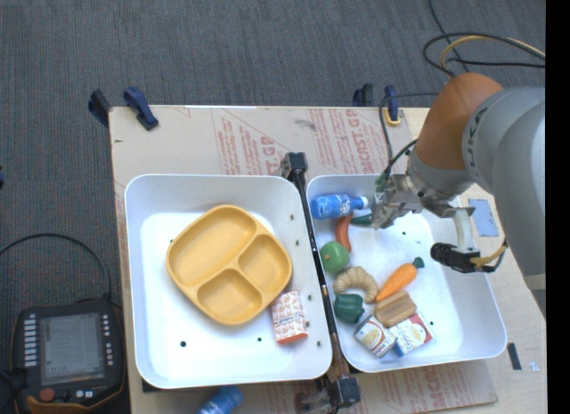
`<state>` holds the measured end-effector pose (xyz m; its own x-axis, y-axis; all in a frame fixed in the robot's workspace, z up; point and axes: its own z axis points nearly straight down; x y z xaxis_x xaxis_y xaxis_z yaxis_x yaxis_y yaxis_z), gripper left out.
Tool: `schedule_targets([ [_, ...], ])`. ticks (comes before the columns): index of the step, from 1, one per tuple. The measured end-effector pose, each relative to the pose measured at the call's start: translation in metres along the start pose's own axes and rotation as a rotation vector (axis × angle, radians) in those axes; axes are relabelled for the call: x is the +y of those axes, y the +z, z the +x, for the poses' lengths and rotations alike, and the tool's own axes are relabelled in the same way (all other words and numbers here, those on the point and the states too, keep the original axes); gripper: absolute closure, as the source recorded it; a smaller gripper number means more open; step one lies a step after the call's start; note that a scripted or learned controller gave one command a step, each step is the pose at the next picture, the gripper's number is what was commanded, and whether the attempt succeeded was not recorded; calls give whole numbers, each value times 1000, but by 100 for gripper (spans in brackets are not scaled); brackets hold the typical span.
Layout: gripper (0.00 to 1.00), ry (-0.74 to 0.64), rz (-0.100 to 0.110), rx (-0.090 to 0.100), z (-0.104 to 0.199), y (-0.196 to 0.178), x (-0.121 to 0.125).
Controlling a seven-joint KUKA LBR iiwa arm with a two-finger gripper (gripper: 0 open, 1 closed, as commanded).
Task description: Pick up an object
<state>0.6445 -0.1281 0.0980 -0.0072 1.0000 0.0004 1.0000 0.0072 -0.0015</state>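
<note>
Looking down from the fixed camera, we have two shallow white bins side by side on a cardboard-topped bench (223, 136). In the left white bin (147, 341) we see a yellow plastic plate with three compartments (229, 263) lying flat, and just beside its lower right edge a small red-and-white snack packet (289, 317).

Over to the right white bin (485, 314), where the toy food is gathered in the left half. At the top left lies a blue-and-white plastic bottle (337, 205) on its side. Below it we spot a slim orange-red chilli (344, 232), then a round green fruit (334, 256), then a tan croissant (355, 279) and a dark green pepper (348, 307). An orange carrot with a green top (398, 280) lies at a slant next to the croissant, with a brown block (394, 307) under it and two small printed cartons (394, 336) nearest the front wall.

The grey arm with its orange band (454, 123) comes in from the right, and the two-finger gripper (385, 216) is down at the top of the right bin, just beside the bottle's cap end and near the chilli. We cannot tell how the pincer stands from this angle, and we see nothing clearly between its tips.

Off the bench, a grey handheld control pendant (67, 350) sits on the carpet at lower left.
</note>
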Motion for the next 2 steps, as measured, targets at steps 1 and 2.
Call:
schedule_targets([
  [1, 0, -1, 1, 0, 0, 0, 0],
  [2, 0, 9, 2, 1, 17, 11, -65],
])
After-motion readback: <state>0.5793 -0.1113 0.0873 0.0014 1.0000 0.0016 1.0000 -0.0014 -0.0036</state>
